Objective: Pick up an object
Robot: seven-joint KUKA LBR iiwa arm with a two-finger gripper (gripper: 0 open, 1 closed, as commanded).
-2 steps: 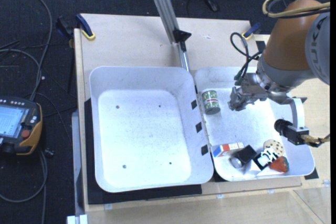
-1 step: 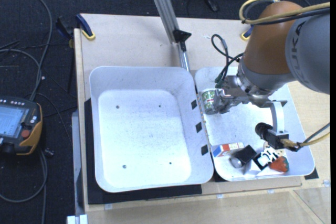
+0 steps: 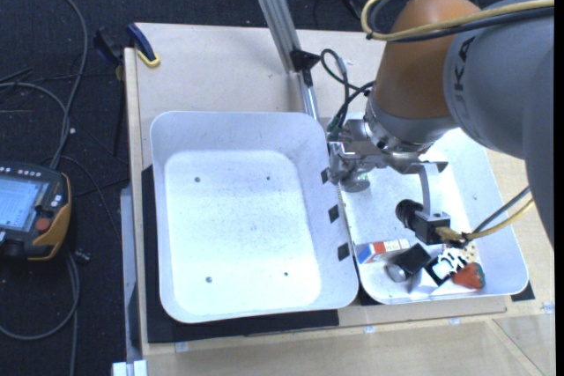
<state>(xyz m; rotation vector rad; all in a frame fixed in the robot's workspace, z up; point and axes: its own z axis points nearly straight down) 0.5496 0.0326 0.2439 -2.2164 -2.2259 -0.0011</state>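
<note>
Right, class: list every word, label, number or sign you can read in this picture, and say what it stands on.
"KU": part of dark lettering on the grey arm, cut off by the orange band.
Teach pendant screen: lit, text too small to read.
Small box in the right bin: red and blue print, too blurred to read.

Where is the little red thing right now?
The red thing lies in the near right corner of the right bin, just right of a black-and-white object, with a small white box further to its left.
</note>
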